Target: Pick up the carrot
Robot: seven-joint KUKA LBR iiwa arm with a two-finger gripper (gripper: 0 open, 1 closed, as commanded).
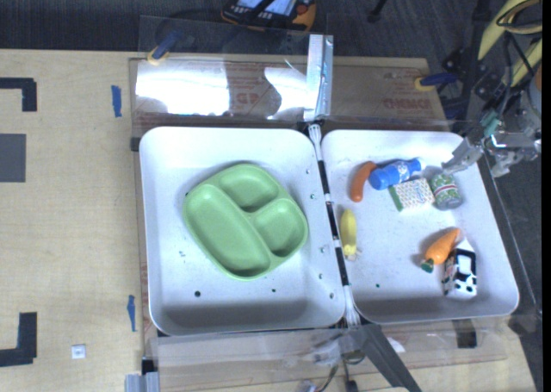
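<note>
So there's a pale wooden bench with two shallow white plastic bins on it, side by side. The left bin has a light green divided plate with three compartments sitting roughly in the middle. The right bin is where all the small stuff is.

The grey arm comes in from the right edge, and its two-finger gripper sits over the far right corner of the right bin, just above a small round tin with a green label — too small and blurry to say whether it's released or clenched, so I can't tell. Nothing visibly between the fingers.

The small stuff: a blue plastic bottle lying on its side, touching a little green-and-white speckled box. Just left of the bottle is an orange-red sausage-shaped toy. A yellow banana-like piece lies along the bin's left wall.

The orange toy carrot with a green tip is lying tilted in the near right part of the right bin — right beside a black-and-white cow-patterned carton, well apart from the gripper.
</note>
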